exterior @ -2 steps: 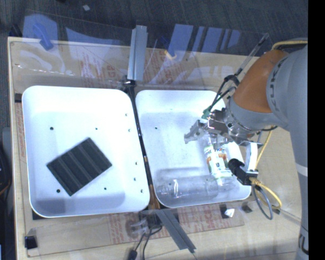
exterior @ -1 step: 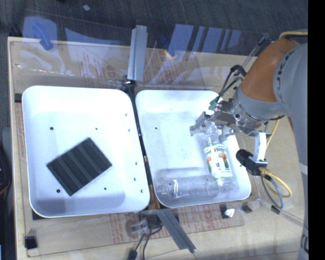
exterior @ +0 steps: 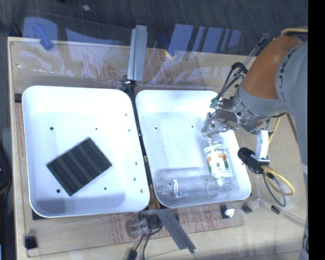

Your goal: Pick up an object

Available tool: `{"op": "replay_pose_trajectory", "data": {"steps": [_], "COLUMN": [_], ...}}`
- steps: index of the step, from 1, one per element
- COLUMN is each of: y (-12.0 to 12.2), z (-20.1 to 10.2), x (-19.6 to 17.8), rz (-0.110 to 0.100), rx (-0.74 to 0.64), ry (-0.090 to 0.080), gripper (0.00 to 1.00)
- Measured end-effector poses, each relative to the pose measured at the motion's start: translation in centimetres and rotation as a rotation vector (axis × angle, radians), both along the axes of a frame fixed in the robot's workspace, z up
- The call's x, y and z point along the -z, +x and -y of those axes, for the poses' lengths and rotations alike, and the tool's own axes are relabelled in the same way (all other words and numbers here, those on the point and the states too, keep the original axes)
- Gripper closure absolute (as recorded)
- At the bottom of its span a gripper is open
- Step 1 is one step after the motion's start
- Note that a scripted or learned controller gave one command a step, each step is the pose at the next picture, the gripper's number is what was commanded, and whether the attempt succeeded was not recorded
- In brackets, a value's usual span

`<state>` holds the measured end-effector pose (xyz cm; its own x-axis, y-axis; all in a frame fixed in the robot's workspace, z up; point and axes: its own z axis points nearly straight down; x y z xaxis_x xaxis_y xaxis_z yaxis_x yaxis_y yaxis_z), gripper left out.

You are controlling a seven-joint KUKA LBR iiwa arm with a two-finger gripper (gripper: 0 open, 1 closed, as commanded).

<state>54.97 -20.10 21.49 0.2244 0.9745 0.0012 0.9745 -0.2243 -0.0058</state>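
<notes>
A small clear bottle with a white and orange label [exterior: 219,163] lies in the right bin [exterior: 168,129] near its right wall. A larger clear plastic bottle [exterior: 187,186] lies on its side along the bin's front edge. My gripper [exterior: 212,124] hangs over the right bin's right side, just above the small bottle's top end. The wrist hides how its fingers stand. Flat on the floor of the left bin [exterior: 70,112] rests a dark ribbed rectangular pad [exterior: 79,166].
The arm with its orange band [exterior: 265,69] comes in over the bench's right edge. Cables and a black connector [exterior: 252,160] hang beside the right bin's right wall. A metal bracket [exterior: 136,53] stands behind the gap between the bins.
</notes>
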Motion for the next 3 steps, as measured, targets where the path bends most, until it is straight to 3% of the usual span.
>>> {"op": "replay_pose_trajectory", "data": {"steps": [1, 2, 3], "y": [0.0, 2.2, 1.0], "z": [0.0, 0.2, 0.3], "x": [0.0, 5.2, 1.3], "rz": [0.000, 0.001, 0.006], "rx": [0.000, -0.212, -0.256], "ry": [0.000, 0.001, -0.002], "gripper": [0.00, 0.00, 0.00]}}
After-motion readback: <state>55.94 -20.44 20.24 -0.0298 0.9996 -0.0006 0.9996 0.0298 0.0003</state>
